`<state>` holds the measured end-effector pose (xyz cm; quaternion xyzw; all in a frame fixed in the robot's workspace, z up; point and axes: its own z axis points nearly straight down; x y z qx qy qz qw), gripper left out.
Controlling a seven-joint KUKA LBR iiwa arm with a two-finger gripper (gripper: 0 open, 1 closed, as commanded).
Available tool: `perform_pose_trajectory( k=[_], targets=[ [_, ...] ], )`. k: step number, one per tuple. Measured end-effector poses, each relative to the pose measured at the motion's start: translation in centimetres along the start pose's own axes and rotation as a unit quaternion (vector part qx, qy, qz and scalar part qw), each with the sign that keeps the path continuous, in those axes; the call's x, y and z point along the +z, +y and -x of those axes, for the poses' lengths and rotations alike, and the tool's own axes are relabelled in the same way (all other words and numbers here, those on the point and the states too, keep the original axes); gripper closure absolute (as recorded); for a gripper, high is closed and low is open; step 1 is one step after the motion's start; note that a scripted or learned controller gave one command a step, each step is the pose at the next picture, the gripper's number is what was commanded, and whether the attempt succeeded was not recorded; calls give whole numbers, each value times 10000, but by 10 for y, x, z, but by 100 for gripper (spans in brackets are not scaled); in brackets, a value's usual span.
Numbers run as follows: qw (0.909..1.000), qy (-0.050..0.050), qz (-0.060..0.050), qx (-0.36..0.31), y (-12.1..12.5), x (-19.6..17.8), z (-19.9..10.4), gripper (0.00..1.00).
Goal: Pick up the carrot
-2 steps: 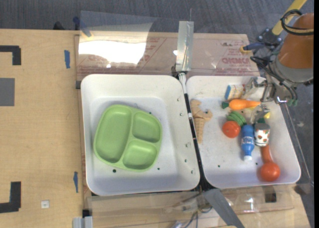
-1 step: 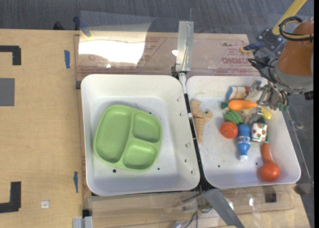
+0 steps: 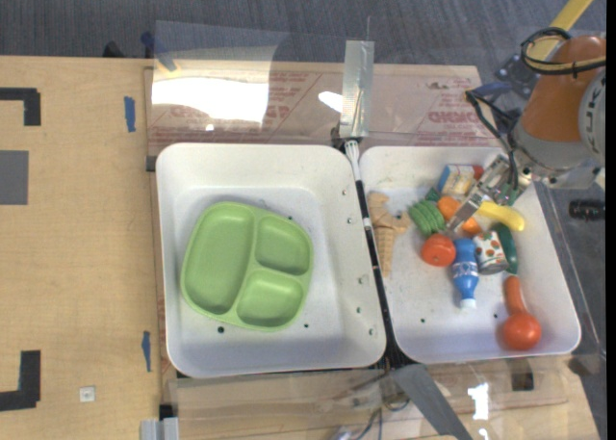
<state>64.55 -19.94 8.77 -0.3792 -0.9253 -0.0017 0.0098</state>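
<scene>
- The end effector point(image 3: 478, 199) hung low over the upper part of the right bin point(image 3: 563, 332), reaching in from the right; whether it was released or clenched could not be told from this angle.
- The carrot point(image 3: 445, 209), orange with a green leafy top, lay just left of the end effector, touching or nearly touching it.
- A yellow banana point(image 3: 505, 216) sat just right of the end effector, crowding that side.
- Just below it lay an orange ball point(image 3: 437, 251), a blue bottle point(image 3: 466, 274) and a small printed carton point(image 3: 492, 251), packed close together.
- Further below, near the bin's lower right corner, rested a red-orange gourd-shaped toy point(image 3: 519, 321).
- A blue and yellow box point(image 3: 453, 180) stood just above and left of the end effector.
- A waffle cone point(image 3: 385, 228) lay well left, beside the wall between the bins.
- Bare bin floor showed below and left of the cluster.
- The left bin point(image 3: 173, 236) held a green divided plate point(image 3: 248, 264), well apart from the end effector.
</scene>
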Motion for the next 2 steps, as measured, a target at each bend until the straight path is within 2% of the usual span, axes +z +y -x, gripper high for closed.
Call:
perform_pose_trajectory(
  k=[1,2],
  targets=[
    [9999,-153,58,-5,3,-15,6,100],
    [9999,-148,64,-39,44,-82,-43,100]
  ],
)
